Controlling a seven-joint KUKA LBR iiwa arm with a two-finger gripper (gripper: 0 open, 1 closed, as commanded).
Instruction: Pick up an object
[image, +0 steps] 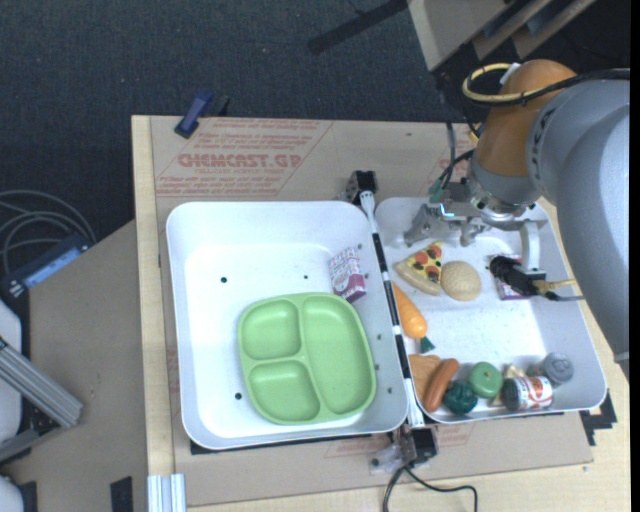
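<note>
My gripper (441, 234) hangs over the far end of the right bin (560, 330), open, with nothing between its fingers. Just in front of it lie a pizza slice (423, 268) and a tan bread roll (461, 281). A carrot (408, 312) lies along the bin's left wall. At the near end sit an orange wedge (436, 378), a dark green piece (460, 399), a green round piece (485, 378), a small can (528, 391) and a grey piece (557, 369).
The left bin (200, 300) holds a green divided plate (303, 357) and a small pink and white packet (348, 273) by its right wall. A blue object (195, 115) lies on the board behind the bins.
</note>
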